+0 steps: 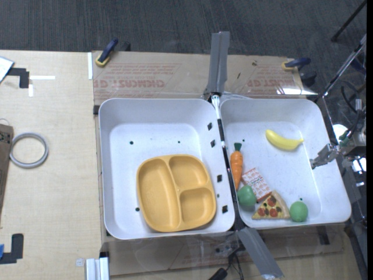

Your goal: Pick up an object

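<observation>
The right bin [274, 111] holds several toy foods. A yellow banana [284, 139] lies toward its back. An orange carrot [236, 163] lies along the bin's left wall. A small red and white packet [256, 183] sits just below the carrot. A green round fruit [246, 196] touches the packet's lower left. A pizza slice [270, 207] lies by the front wall, with a green ball [298, 211] to its right.
A yellow divided plate [175, 191] lies in the left bin [116, 133]. A tape roll [27, 150] rests on the wooden bench at left. Cardboard [157, 80] with clamps [106, 52] lies behind the bins. A metal bracket [323, 156] sits at the right bin's right rim.
</observation>
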`<state>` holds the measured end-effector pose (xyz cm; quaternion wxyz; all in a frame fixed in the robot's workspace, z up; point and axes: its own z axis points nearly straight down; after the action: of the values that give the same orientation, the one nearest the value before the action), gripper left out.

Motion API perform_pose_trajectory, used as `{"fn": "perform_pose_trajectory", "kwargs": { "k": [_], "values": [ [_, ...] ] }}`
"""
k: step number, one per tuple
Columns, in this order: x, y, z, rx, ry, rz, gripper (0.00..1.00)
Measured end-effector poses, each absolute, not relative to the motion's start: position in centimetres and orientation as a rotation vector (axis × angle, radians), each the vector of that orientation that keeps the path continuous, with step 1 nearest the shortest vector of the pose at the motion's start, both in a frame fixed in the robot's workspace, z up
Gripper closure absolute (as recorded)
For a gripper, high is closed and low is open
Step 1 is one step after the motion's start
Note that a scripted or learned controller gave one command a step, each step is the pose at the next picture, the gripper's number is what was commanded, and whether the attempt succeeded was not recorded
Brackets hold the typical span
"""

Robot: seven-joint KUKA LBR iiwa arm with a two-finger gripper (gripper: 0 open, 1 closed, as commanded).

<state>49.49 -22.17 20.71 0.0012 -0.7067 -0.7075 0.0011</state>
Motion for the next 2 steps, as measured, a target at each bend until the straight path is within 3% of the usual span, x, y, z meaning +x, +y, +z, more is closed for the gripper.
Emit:
{"fn": "perform_pose_trajectory", "kwargs": {
  "k": [1, 2],
  "values": [
    [57.8, -16.4, 14.1, -2.084, -2.350, 0.002, 0.00],
    [62.7, -13.6, 11.4, -1.966, -2.452, 0.002, 0.00]
  ]
}}
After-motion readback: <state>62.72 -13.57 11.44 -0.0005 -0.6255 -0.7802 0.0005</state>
